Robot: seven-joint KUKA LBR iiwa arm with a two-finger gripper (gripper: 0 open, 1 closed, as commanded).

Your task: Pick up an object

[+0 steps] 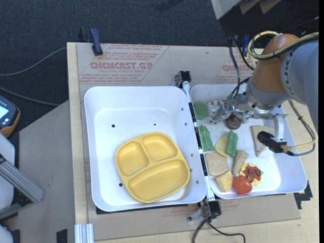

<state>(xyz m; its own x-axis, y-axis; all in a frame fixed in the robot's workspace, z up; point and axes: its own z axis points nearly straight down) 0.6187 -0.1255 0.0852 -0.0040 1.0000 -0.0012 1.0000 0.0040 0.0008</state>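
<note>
On dark carpet, a brown-papered bench (126, 65) with two white bins (101, 110); hand (230, 116) state impossible to tell.

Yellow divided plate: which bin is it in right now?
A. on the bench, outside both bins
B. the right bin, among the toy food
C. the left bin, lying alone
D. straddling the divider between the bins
C. The yellow divided plate lies flat in the left bin by itself, while the toy food such as the red tomato sits in the right bin.
</note>
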